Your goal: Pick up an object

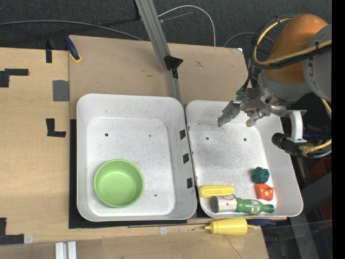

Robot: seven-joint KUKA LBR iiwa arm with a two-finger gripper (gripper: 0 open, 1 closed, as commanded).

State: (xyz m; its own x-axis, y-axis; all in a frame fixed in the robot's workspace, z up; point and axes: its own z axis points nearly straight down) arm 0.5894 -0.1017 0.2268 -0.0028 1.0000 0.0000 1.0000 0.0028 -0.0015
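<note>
My gripper (238,118) hangs over the far part of the right bin (226,144), open, with nothing between its fingers. Along that bin's near edge lie a yellow corn cob (216,190) and a green bottle with a white label (241,205). Further right sit a small dark green object (260,174) and an orange-red one (263,191). All of them lie well nearer the front than the gripper. A green bowl (118,183) rests in the near left corner of the left bin (129,117).
A yellow object (228,226) lies on the bench just outside the right bin's front rim. A grey pole (156,31) slants down to the gap between the bins. Cables loop behind the arm at the upper right.
</note>
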